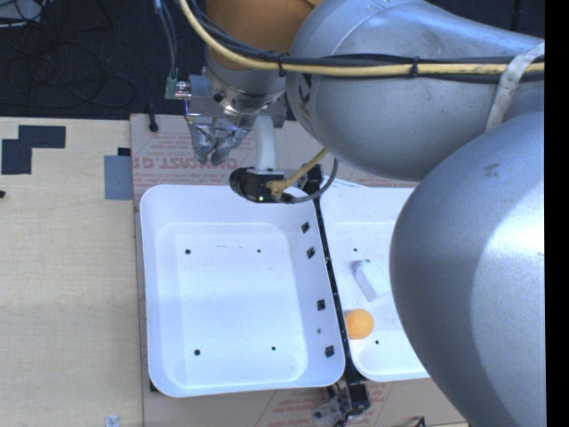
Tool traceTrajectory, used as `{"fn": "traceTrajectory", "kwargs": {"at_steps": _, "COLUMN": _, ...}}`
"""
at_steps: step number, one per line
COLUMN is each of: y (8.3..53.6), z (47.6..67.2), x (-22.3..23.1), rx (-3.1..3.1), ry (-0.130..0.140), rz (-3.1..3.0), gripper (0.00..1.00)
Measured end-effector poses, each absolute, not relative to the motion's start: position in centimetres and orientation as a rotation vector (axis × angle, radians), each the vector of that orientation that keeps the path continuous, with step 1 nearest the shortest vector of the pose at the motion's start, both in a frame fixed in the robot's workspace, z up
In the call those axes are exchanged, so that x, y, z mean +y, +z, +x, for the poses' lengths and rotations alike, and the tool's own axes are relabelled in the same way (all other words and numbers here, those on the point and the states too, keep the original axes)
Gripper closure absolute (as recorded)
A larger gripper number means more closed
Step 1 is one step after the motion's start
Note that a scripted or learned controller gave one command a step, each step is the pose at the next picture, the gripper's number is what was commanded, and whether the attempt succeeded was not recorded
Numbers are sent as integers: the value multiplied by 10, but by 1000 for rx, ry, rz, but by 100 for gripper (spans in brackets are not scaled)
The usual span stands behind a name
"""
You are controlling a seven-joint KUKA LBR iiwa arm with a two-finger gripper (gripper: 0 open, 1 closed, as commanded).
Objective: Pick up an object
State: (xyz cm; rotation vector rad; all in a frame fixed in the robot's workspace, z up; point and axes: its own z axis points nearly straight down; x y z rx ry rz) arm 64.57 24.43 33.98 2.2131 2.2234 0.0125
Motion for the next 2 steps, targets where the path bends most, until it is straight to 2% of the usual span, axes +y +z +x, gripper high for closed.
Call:
{"fn": "traceTrajectory", "kwargs": {"at_steps": 1, "y": 219, "z": 642, "x": 233, "rx": 2224, "ry": -17, "rz": 2225, "gripper": 100}}
{"fn": "traceTrajectory", "kwargs": {"at_steps": 2, "y": 241, "z": 624, "x": 243, "rx": 2225, "ry": -5, "rz": 2220, "gripper": 100}}
